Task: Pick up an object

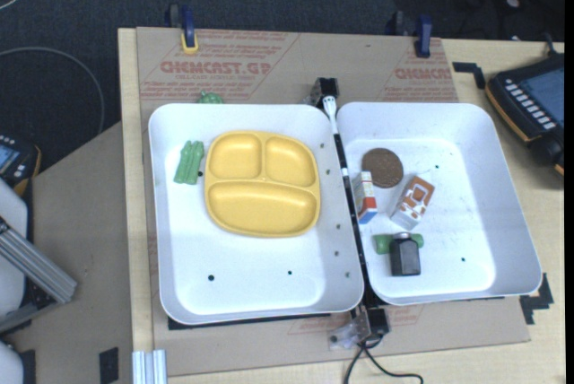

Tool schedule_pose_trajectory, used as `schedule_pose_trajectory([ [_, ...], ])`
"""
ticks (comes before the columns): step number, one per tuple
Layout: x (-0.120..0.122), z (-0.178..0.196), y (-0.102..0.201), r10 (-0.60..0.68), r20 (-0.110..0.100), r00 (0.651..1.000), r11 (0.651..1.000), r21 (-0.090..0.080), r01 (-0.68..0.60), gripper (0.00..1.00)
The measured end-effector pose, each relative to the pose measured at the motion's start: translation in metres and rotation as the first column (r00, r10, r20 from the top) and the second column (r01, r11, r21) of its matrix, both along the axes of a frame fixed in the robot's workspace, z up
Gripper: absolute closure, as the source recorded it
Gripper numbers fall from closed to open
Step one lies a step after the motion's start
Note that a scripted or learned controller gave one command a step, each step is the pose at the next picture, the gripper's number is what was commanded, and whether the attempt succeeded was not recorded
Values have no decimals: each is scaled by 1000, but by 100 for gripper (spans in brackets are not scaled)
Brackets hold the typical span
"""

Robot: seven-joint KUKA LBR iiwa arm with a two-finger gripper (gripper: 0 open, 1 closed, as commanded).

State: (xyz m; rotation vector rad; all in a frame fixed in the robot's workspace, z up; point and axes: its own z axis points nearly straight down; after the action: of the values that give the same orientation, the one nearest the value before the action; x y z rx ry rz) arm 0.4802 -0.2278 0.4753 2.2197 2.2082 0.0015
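— What's in the left bin (179, 274)?
— A yellow divided plate (263, 183), with a green piece (189, 162) just beside it.
— And the right bin (484, 149)?
— Brown disc (383, 167), small cartons (414, 201), a dark block (405, 257) (jaws: can't tell).

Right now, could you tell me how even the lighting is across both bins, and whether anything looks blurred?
Camera view: soft, fairly even light; left bin shades slightly along its near rim; yellow divided plate is sharp, without glare; small print on the orange-and-white packet is too soft to read.
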Motion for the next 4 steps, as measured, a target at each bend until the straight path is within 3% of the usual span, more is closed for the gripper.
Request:
schedule_pose_trajectory([
  [2, 0, -67, 51, 8, -12, 1000, 1000, 8, -8, 100],
  [3, -1, -11, 1, 1, 1, 1000, 1000, 0, -1, 100],
  [4, 9, -42, 31, 9, -11, 1000, 1000, 8, -9, 100],
])
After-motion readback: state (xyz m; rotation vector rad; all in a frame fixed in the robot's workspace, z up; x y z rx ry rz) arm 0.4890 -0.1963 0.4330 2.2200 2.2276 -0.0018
